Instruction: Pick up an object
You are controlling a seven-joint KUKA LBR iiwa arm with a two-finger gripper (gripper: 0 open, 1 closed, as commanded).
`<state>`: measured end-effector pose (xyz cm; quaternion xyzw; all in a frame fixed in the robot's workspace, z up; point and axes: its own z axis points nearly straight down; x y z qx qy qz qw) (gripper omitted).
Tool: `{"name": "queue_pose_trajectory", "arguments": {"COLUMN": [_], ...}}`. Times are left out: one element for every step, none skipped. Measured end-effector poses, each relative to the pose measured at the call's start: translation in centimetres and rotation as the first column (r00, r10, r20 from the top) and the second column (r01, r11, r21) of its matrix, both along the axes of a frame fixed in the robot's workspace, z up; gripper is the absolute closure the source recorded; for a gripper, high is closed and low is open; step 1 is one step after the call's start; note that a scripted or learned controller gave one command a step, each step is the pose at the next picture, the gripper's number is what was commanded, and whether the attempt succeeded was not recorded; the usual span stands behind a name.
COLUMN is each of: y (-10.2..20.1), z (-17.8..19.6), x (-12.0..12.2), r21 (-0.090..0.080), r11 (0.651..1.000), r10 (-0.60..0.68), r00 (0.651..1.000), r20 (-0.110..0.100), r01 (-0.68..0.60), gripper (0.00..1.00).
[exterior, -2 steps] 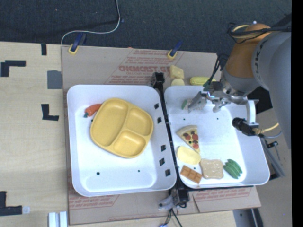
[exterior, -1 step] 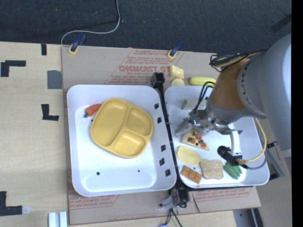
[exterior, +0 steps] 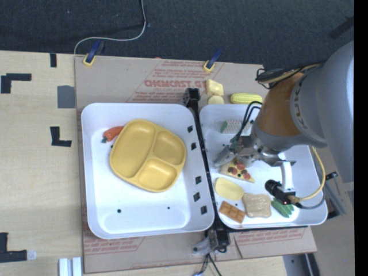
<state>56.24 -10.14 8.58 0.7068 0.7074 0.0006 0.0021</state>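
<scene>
Early in the task, by the look of it: no pick made yet. Reaching in from the table's (exterior: 34, 200) right edge with the arm (exterior: 290, 111) and hanging the end effector (exterior: 229, 154) low inside the right bin (exterior: 305, 174), near that bin's left wall, about midway between its far and near edges. Cannot tell whether the end effector is wide or narrow; too dark and too small against the bin floor to read. No sign of any item gripped or raised.

Closest candidate: the pizza slice (exterior: 241, 171), flat on the bin floor just beside the end effector on its near side, possibly touching, though unclear at this slant. Toward the near edge of the same bin, all lying flat: a pale yellow slice (exterior: 229, 188), a waffle piece (exterior: 232, 211) in the near left corner, a bread slice (exterior: 257, 206) just beside it, and a green piece (exterior: 283, 209) further right, partly behind the cabling. Over in the left bin (exterior: 144, 214), well apart from the arm: a yellow divided plate (exterior: 148, 154) and an orange carrot-like piece (exterior: 112, 133) tucked at its far left side.

Left to do, then, practically everything: settle over one item, most likely the pizza slice, close on it, and lift it clear of the bin floor. Likely awkward, given how thin and flat that slice lies.
</scene>
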Motion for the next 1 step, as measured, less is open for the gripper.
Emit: {"name": "queue_pose_trajectory", "arguments": {"y": [0.00], "z": [0.99], "x": [0.03], "r21": [0.001], "r11": [1.000], "r10": [0.000], "r00": [1.000], "r20": [0.000], "r01": [0.000], "gripper": [1.00]}}
